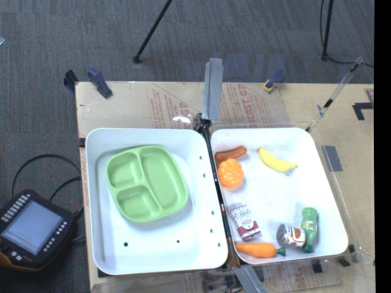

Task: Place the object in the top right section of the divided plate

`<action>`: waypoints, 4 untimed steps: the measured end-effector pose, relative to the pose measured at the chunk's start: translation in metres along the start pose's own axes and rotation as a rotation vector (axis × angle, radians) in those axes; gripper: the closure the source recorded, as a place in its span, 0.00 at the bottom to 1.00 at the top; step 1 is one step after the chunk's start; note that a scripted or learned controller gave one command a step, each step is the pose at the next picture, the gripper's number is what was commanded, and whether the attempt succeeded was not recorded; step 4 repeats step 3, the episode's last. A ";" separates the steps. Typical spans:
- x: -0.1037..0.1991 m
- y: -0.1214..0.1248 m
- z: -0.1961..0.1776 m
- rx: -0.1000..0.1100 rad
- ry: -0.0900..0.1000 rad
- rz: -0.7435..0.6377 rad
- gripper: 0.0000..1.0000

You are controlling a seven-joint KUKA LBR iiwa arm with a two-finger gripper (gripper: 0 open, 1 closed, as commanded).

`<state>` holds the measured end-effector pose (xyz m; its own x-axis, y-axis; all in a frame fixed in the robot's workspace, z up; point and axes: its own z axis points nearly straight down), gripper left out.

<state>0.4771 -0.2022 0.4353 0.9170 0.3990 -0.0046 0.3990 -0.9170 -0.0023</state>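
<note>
A light green divided plate [147, 182] lies in the left white bin [153, 258], with two small sections on its left side and one large section on its right. All three sections hold nothing. In the right white bin [311, 163] lie a sausage [230, 154], an orange pumpkin [230, 173], a yellow banana [276, 160], a small red and white carton [244, 221], a carrot [259, 249], a can [291, 235] and a green bottle [309, 227].
A grey upright post [212, 90] stands behind the seam between the bins. Blue clamps [98, 82] and a yellow-tipped clamp [272, 81] grip the bench's far edge. A teach pendant [32, 229] lies on the floor at the left. Tripod legs [156, 23] cross the carpet behind.
</note>
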 end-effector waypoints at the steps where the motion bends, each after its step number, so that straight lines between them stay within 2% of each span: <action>1: 0.057 0.034 0.001 0.003 -0.002 0.204 1.00; 2: 0.024 0.022 0.000 0.002 -0.001 0.179 1.00; 3: -0.004 0.009 0.000 0.002 -0.001 -0.082 1.00; 4: -0.004 0.009 0.000 0.002 -0.001 -0.082 1.00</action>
